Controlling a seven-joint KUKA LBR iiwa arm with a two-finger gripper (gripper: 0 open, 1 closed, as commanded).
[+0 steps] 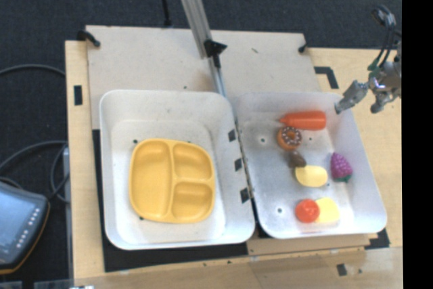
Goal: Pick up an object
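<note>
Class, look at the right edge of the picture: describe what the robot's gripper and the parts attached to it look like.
The gripper is a small assembly of grey metal, with a pale finger slanting down toward the right bin. Behind it sits a blocky grey mount of light and dark parts. Thin dark cables loop upward above it, ending in a small curl. It is too small to make out any markings.

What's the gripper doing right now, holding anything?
Gripper: at the right bin's far right corner, above the carrot; nothing seen held; open or shut cannot be told.
</note>
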